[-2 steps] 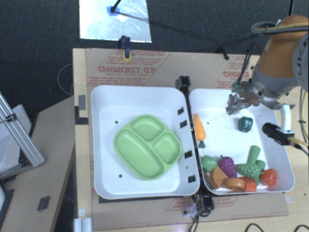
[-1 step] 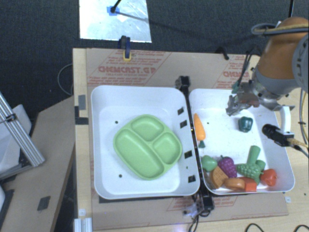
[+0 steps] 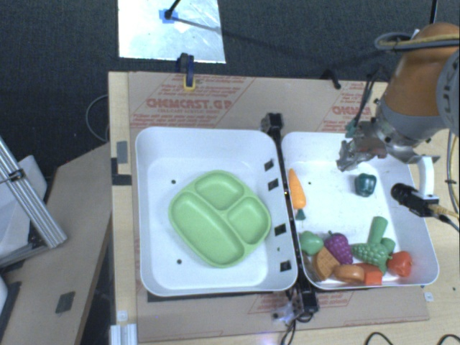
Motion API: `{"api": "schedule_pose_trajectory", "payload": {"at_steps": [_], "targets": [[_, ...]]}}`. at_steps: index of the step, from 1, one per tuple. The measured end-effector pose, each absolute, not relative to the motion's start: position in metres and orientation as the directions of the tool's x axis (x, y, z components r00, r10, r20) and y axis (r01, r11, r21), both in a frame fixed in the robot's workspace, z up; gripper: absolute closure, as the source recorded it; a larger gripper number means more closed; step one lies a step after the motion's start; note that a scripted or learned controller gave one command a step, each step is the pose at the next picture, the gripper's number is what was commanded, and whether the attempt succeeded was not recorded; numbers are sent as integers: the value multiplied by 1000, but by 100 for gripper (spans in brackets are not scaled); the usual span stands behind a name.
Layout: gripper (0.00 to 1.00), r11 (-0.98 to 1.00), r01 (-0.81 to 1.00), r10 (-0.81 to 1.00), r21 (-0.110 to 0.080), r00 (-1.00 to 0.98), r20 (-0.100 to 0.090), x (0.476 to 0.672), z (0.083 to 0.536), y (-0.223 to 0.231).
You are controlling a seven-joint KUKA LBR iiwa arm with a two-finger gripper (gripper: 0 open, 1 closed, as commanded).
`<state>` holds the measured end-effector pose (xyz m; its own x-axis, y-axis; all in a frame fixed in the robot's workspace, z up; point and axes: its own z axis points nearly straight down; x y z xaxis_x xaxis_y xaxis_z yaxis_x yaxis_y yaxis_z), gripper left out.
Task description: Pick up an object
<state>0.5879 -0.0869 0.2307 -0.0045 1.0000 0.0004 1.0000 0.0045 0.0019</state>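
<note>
The arm entered from the upper right of the frame, its orange band showing above the wrist, and the gripper (image 3: 350, 157) hung low over the upper part of the right bin (image 3: 323, 146), close to that bin's far wall. Whether it was open or closed could not be told from this slanted view, and nothing could be seen held in it. The nearest candidate was a dark green toy pepper (image 3: 365, 184), lying alone just below and to the right of the gripper, apart from it. An orange carrot (image 3: 295, 190) lay along the bin's left edge, and the rest of the toy food (a purple grape bunch (image 3: 338, 248) among greens and oranges) was heaped in the lower part of the bin. The left bin (image 3: 154, 264) held a green divided plate (image 3: 219, 218) in the middle of the frame. By my judgement, the step in hand was the approach, with no grasp yet made. The next move would call for shifting toward the lower right to centre on the pepper, then descending squarely, since a rounded toy could slip aside.
</note>
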Motion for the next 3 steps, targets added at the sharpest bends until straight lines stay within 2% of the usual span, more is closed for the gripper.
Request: {"api": "schedule_pose_trajectory", "payload": {"at_steps": [1,2,3], "targets": [[100,6,1000,1000,1,-6,0,584,227,-70],[100,2,1000,1000,2,-2,0,588,235,-81],[100,2,1000,1000,0,-2,0,588,214,-77]]}}
